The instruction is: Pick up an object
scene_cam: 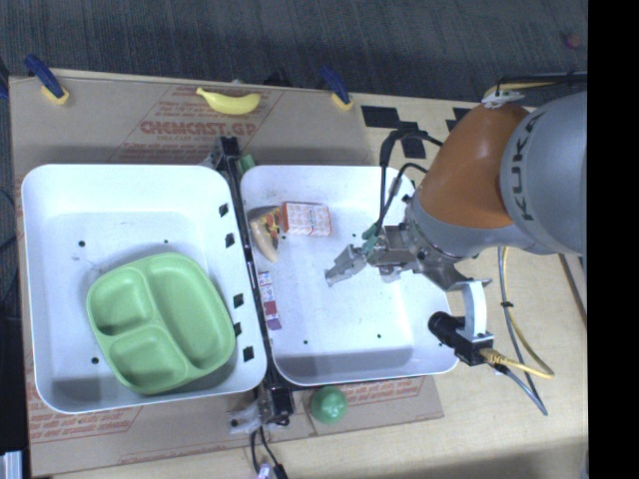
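A small box point(307, 220) and a wrapped snack point(265, 233) lie near the right bin's point(339, 362) far-left corner, not yet picked up, as the gripper point(342, 266) hovers mid-bin, empty, its finger spread unclear; a green tray point(160, 319) fills the left bin point(60, 218)

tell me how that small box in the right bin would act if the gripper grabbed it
The small box looks like printed cardboard, so probably light and a bit crushable. It lies flat, so it should slide rather than roll. The gripper hovers nearby.
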Controlling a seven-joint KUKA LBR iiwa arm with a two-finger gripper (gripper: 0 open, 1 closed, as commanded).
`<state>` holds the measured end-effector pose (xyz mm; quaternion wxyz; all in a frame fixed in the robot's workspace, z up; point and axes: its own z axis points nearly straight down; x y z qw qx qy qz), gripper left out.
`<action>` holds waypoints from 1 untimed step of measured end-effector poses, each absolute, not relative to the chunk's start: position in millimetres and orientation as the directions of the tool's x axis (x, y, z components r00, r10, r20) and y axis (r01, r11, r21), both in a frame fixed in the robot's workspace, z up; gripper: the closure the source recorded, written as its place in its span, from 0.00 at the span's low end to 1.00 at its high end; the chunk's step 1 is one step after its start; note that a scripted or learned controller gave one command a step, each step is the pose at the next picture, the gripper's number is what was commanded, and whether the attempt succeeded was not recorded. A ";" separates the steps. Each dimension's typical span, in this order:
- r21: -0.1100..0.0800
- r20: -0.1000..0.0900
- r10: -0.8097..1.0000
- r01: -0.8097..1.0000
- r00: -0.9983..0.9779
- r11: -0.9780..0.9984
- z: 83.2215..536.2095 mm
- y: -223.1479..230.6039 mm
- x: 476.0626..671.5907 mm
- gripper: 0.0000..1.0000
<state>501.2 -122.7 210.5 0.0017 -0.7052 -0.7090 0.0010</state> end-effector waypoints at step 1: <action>-0.007 0.001 1.000 1.000 -0.007 0.007 101.6 -107.3 537.0 0.00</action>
